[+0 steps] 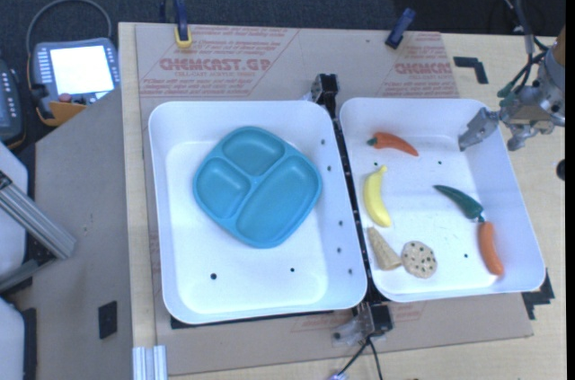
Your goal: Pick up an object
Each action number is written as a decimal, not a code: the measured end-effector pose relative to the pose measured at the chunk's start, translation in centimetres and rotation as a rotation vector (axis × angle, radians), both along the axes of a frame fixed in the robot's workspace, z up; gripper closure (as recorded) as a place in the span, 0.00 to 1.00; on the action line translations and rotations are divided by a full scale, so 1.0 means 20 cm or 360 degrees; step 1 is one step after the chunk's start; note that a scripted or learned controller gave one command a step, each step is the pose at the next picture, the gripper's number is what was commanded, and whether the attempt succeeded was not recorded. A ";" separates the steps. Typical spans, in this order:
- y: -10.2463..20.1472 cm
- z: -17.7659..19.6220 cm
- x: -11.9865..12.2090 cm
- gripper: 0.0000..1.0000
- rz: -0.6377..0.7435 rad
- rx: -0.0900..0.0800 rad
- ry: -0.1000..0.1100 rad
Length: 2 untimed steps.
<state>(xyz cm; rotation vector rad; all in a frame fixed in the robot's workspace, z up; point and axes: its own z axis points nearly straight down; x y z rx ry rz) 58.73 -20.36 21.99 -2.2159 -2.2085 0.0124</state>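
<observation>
An orange carrot with a green top is seen; the gripper's opening cannot be told.

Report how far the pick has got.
Nothing looks picked yet. The gripper sits at the right bin's upper right edge with nothing seen in it. The banana, both carrots, the green pepper, the cookie and the wedge all lie in that bin. Left: choose one, descend, grasp, lift.
</observation>
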 end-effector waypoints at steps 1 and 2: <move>0.00 0.04 0.02 0.00 0.0006 -0.0005 -0.0022; 0.03 -0.26 -0.02 0.00 0.0005 -0.0001 -0.0011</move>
